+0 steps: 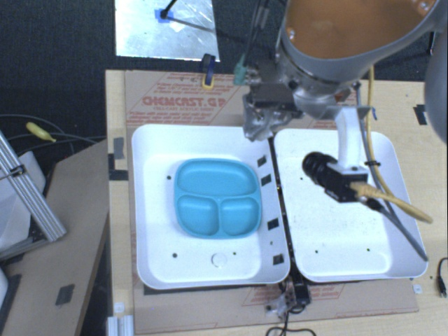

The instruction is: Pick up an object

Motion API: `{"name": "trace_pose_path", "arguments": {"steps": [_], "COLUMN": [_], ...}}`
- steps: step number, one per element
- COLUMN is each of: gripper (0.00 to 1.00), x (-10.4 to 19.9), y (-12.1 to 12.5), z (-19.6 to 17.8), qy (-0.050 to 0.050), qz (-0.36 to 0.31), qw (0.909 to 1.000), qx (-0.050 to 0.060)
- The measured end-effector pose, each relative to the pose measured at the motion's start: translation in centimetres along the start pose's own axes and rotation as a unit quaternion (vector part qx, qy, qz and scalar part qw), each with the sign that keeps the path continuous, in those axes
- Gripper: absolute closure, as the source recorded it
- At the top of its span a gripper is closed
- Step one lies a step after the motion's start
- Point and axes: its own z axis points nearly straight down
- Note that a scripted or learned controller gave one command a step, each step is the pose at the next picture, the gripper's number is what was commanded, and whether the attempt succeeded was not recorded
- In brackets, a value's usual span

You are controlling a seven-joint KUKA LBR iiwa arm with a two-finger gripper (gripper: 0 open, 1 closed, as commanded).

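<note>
Since the gripper [262, 126] hangs over the back rim between the bins, can't tell how it's set. The blue divided tray [217, 198] lies flat in the left bin [157, 257]; I'd grab its raised edge, not the middle.

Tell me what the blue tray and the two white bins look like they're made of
The blue tray looks like moulded plastic with a matte finish: uniform colour, rounded compartment walls, soft highlights. The left bin and right bin seem to be thin formed white plastic, slightly glossy, with rounded rims, though painted metal can't be ruled out.
</note>
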Motion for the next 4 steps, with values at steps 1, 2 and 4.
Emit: {"name": "trace_pose_path", "arguments": {"steps": [1, 2, 4], "gripper": [1.0, 1.0, 1.0], "x": [0.0, 0.0, -4.8], "y": [0.1, 0.1, 0.0], "z": [-1.1, -2.2, 3.2], "qy": [0.0, 0.001, 0.0], "qz": [-0.003, -0.006, 0.008], "qw": [1.0, 1.0, 1.0], "qx": [-0.001, -0.003, -0.001]}}
